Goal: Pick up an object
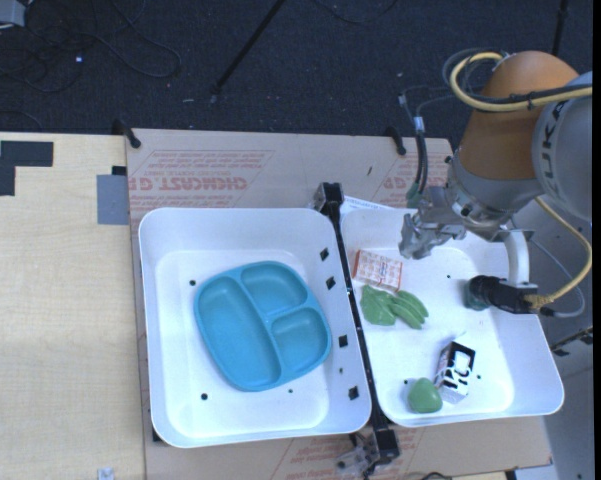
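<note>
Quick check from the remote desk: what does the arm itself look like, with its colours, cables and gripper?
The grey KUKA arm carries a rounded orange band above the wrist. A yellow hose loops beside the band, with thin dark cables nearby. The small grey metal two-finger gripper looks angular and mechanical.

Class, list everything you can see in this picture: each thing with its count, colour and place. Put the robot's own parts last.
Bins: 2, white, side by side on the bench.
Plate: 1, blue, three compartments, in the left bin.
Card: 1, white with red print, right bin, near the divider.
Pods: 1 bunch, green, right bin, just below the card.
Round piece: 1, green, right bin, front.
Block: 1, black and white, right bin, beside the round piece.
Cardboard: 1 sheet, brown with red print, under the bins.
Arm: 1, grey and orange, reaching in from the right.
Gripper: 1, grey, above the right bin's back.
</note>
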Controlling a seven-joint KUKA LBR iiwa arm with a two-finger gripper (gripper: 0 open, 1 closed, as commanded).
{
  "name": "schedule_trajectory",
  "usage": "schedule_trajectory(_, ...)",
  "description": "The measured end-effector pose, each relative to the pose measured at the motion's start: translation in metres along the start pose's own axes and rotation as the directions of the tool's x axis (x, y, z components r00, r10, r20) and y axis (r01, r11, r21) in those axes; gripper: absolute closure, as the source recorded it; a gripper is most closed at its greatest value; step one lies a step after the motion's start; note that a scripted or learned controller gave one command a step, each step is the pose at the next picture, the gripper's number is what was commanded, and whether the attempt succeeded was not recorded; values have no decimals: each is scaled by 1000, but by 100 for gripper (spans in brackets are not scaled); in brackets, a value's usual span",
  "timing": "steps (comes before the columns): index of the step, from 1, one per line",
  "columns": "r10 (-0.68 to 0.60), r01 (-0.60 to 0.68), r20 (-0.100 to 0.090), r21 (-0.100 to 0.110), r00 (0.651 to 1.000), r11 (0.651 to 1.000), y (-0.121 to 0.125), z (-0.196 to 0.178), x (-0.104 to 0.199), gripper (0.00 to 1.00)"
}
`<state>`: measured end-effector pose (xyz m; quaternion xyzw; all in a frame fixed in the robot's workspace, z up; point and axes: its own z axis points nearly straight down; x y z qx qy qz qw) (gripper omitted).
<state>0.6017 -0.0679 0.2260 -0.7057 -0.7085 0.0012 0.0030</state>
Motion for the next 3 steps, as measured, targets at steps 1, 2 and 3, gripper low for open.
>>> schedule_trajectory(1,-1,1,0,-2,1000,1000,-11,-10,51,100)
schedule_trajectory(2,0,0,1,0,1000,1000,-25,3,98,100)
schedule_trajectory(3,-2,2,0,-3,1000,1000,-34,-9,147,100)
